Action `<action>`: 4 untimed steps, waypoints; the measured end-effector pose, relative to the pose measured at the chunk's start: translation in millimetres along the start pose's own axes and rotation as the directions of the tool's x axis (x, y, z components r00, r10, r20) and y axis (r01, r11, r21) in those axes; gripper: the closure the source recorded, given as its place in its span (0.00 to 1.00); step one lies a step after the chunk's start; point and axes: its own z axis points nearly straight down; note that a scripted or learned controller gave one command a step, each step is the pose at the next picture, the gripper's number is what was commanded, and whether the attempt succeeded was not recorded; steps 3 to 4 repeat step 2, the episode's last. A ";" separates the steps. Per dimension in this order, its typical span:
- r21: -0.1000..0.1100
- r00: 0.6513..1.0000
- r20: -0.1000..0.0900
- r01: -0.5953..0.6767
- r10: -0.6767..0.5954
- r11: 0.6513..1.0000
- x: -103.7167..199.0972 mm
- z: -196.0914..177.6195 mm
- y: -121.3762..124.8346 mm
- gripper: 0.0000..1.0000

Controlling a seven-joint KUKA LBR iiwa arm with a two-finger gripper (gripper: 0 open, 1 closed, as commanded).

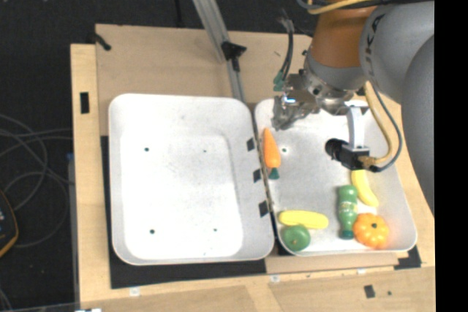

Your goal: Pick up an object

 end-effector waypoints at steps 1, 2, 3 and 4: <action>-0.002 1.000 0.001 -0.004 0.004 1.000 -19.7 -29.5 -9.7 1.00; 0.001 1.000 0.001 -0.003 0.003 1.000 -11.2 -18.8 9.5 1.00; 0.001 1.000 0.001 -0.003 0.003 1.000 -11.2 -18.8 9.5 1.00; 0.001 1.000 0.001 -0.003 0.003 1.000 -11.2 -18.8 9.5 1.00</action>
